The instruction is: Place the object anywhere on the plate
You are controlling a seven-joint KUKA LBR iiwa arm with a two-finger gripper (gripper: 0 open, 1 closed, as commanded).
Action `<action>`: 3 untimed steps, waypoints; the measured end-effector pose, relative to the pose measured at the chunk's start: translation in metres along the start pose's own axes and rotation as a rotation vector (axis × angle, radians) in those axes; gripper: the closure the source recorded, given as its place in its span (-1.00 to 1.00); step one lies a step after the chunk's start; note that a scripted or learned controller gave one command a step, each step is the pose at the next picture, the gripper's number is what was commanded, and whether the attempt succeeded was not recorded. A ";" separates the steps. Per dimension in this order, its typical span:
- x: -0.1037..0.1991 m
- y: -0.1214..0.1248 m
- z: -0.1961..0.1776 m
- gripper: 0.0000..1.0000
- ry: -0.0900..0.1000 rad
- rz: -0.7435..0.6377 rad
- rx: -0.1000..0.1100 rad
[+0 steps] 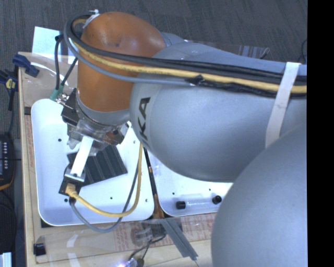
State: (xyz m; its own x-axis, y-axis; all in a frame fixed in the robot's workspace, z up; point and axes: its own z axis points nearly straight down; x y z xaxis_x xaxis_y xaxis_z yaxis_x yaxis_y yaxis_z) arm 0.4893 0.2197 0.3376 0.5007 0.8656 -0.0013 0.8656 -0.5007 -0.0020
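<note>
a robotics lab: big grey-and-orange arm (pixel 209 135), wooden bench (pixel 57 245), shallow white bin (pixel 44 156), blue clamp (pixel 23 62), grey carpet floor (pixel 182 15)

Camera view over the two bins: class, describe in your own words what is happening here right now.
The grey arm reaches in from the right and hangs low over the left bin. Its gripper sits just above a dark ribbed flat piece lying in that bin. Whether it holds anything cannot be told. A clear tube with black ends lies in the right bin, apart from the gripper.

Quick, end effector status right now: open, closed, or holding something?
End effector: cannot be told; the arm hides its tip above the bin on the view's left.
</note>
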 end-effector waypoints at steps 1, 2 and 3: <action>-0.070 0.025 0.078 1.00 -0.002 -0.463 0.003; -0.055 0.069 0.028 1.00 -0.001 -0.126 0.000; 0.032 0.119 -0.029 1.00 -0.002 0.022 0.002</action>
State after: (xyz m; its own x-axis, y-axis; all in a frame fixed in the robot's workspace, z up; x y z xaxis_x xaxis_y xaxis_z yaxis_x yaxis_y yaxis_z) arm 0.6083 0.1876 0.3664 0.5200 0.8542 -0.0031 0.8542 -0.5200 -0.0039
